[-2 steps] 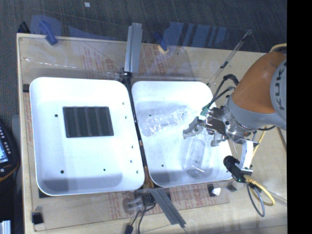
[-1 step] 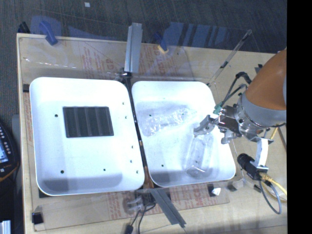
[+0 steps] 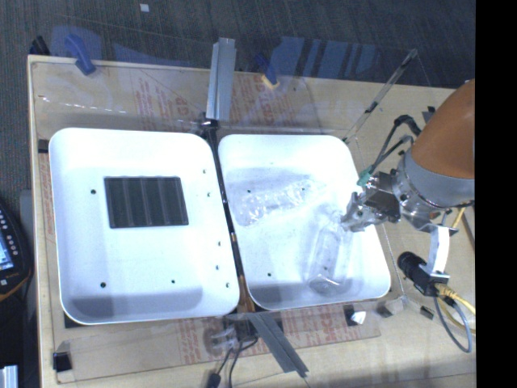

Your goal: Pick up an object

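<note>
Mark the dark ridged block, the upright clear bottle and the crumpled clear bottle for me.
dark ridged block [image 3: 146, 202], camera view, centre of its top face.
upright clear bottle [image 3: 325, 259], camera view, mid-body.
crumpled clear bottle [image 3: 271, 200], camera view, middle of its flattened body.

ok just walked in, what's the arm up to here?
The KUKA arm reaches in from the right, its hand over the right edge of the right bin. That bin holds two clear plastic items: a crinkled one near the middle and a bottle-like one toward the front. The hand holds nothing visible. The left bin holds a dark ribbed tray.
</note>
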Robot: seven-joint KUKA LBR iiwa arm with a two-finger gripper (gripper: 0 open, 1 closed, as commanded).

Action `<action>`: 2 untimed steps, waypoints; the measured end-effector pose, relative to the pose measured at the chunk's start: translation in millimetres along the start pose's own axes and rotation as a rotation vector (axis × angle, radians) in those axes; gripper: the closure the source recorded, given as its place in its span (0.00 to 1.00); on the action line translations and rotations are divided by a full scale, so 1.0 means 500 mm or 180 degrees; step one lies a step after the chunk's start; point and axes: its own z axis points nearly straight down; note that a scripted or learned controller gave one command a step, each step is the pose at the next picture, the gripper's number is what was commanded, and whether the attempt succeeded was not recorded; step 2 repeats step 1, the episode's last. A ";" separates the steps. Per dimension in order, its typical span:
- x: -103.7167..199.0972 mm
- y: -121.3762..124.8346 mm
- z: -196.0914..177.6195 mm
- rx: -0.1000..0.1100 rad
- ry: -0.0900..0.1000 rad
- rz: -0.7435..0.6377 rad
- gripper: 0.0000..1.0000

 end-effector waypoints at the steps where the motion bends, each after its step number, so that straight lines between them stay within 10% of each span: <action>1: 0.000 0.000 0.000 -0.0001 -0.0001 0.0001 0.00; 2: 0.000 0.000 0.000 -0.0001 -0.0001 0.0001 0.00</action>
